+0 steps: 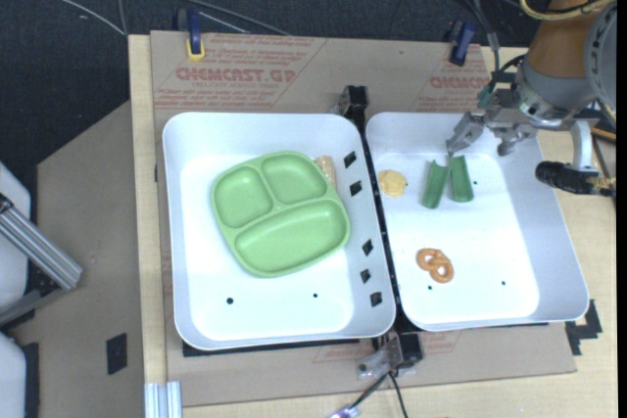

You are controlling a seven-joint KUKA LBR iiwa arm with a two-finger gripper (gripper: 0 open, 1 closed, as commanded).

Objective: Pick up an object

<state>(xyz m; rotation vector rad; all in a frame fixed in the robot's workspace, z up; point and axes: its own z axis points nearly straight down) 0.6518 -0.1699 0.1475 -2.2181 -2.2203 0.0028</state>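
In the right bin (549,250) lie two green sticks side by side, one (433,184) left of the other (460,180). A small yellow piece (392,182) sits to their left, near the bin's wall. A brown pretzel (434,264) lies nearer the front. My gripper (484,142) hangs over the back of this bin, just behind and right of the green sticks. It is open, and its two fingers (459,138) are spread apart with nothing between them.
The left bin (186,210) holds a green divided plate (282,210) with a tan piece (324,169) at its back right edge. A black divider (364,201) runs between the bins. The arm's grey and orange wrist (568,34) stands at the back right.
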